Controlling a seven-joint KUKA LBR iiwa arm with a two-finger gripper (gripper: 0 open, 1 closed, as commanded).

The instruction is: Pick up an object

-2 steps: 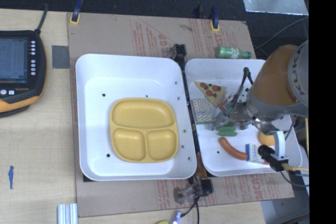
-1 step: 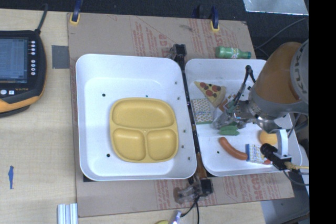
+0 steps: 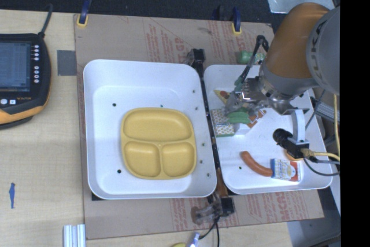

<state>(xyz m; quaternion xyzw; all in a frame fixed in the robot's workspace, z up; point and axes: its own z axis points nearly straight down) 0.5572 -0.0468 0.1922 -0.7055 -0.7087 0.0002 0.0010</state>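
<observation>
The green object lay in the right bin, centre-right of frame, directly under the gripper. Whether it was clenched was impossible to tell; nothing looked lifted yet.

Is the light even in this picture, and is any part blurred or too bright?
Camera view: the left bin glares almost pure white, with soft shadow along its upper wall; the yellow tray is sharp; the end effector region is dim and cluttered.

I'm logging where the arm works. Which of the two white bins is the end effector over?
The right bin, which holds the small clutter such as the orange sausage. The left bin holds the yellow divided tray.
</observation>
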